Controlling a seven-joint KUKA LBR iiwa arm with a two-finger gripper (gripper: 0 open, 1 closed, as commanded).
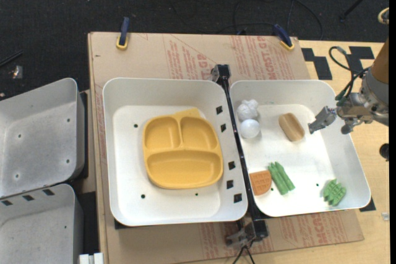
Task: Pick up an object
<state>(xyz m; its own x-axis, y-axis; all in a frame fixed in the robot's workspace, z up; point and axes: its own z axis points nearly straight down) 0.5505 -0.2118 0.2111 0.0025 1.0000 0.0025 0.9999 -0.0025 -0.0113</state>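
The right bin (pixel 322 91) holds several small things: a white fuzzy lump (pixel 248 109), a white ball (pixel 250 128), a tan bread-shaped block (pixel 291 127), a green ridged stick (pixel 281 178), an orange wedge (pixel 260 183) and a green ridged piece (pixel 334 193). My gripper (pixel 333 123) hangs over the bin's right side, to the right of the tan block and apart from it. Its fingers are spread open, and nothing is between them.
The left bin (pixel 117 133) holds a yellow divided plate (pixel 183 153). A black divider with clamps (pixel 232 133) runs between the two bins. Grey trays (pixel 37 127) lie off the bench to the left. Cardboard (pixel 185 52) lies under the bins.
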